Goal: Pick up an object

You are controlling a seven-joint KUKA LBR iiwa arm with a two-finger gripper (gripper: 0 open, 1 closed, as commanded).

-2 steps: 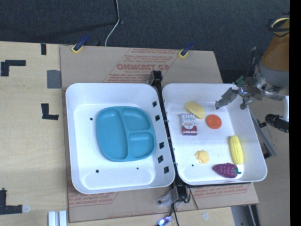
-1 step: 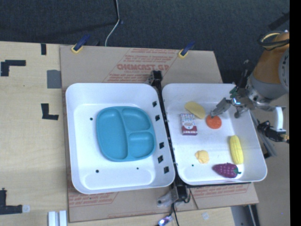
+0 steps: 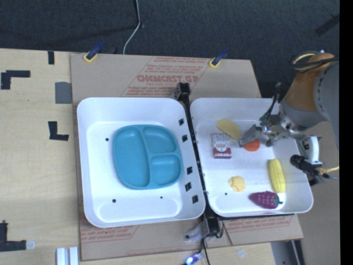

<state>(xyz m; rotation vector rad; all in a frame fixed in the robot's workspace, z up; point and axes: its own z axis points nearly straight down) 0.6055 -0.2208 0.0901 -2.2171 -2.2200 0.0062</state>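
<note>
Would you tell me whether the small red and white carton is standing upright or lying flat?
Lying flat: the carton shows its broad printed face upward on the right bin's floor.

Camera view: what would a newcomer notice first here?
The blue divided plate stands out, lying alone in the left bin. In the right bin, the gripper hangs just above a small red-orange object, with a yellow corn cob and purple grapes nearer the front.

I see a blue divided plate point(image 3: 147, 156) in the left white bin point(image 3: 91, 115), mid-frame. Cardboard point(image 3: 165, 76) lies beneath, clipped at the top, on the desk point(image 3: 33, 175).
</note>
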